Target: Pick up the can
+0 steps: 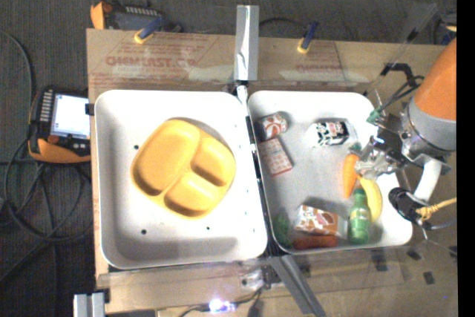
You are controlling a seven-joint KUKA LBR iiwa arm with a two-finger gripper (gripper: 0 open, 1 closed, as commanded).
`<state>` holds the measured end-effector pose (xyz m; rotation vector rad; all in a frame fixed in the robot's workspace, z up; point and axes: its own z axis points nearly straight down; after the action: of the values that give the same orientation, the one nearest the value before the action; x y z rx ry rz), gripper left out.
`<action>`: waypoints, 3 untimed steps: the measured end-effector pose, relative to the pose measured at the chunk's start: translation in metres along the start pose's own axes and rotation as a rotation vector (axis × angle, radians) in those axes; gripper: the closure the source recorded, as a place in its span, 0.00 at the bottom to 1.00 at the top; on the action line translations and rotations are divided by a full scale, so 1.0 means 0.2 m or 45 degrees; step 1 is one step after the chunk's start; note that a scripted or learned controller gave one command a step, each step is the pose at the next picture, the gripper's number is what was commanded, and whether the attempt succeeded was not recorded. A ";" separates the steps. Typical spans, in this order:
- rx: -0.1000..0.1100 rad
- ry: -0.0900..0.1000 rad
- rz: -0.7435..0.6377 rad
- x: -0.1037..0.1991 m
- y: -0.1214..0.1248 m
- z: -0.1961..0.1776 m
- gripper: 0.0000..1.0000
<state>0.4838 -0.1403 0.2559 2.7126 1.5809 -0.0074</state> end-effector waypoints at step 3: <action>-0.004 0.002 -0.752 -0.10 0.11 -0.80 1.00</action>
<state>0.4941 -0.1674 0.4162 2.1351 2.3010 -0.0034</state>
